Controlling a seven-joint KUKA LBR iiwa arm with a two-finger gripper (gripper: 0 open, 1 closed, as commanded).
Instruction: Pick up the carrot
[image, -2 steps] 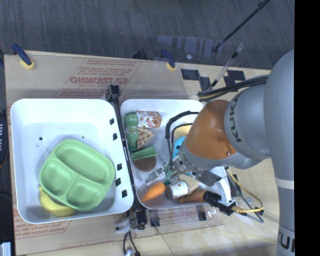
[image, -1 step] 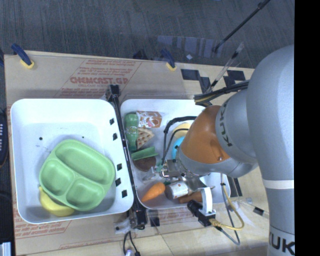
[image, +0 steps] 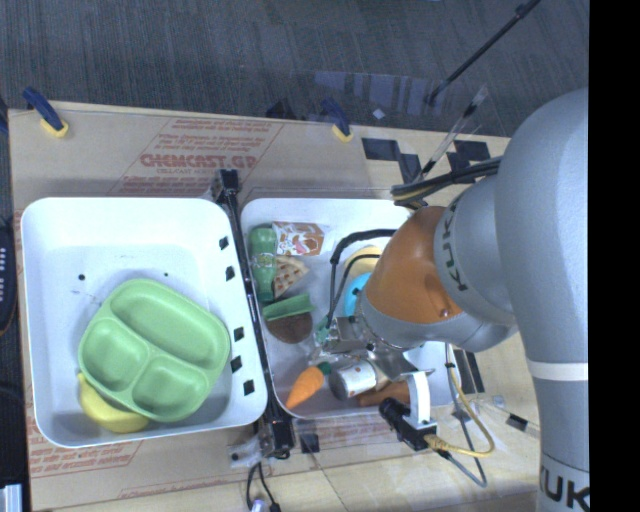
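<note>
Partly hidden: carrot top under wrist | fingers state: cannot tell

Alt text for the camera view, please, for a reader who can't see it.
The grey arm's gripper hovers beside the orange carrot at the right bin's front edge. The left bin holds a green divided tray over something yellow.

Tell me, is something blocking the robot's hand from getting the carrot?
Nothing visible does. The carrot lies at the near edge of the right bin, and the gripper is right beside it, with no other item between them.
</note>
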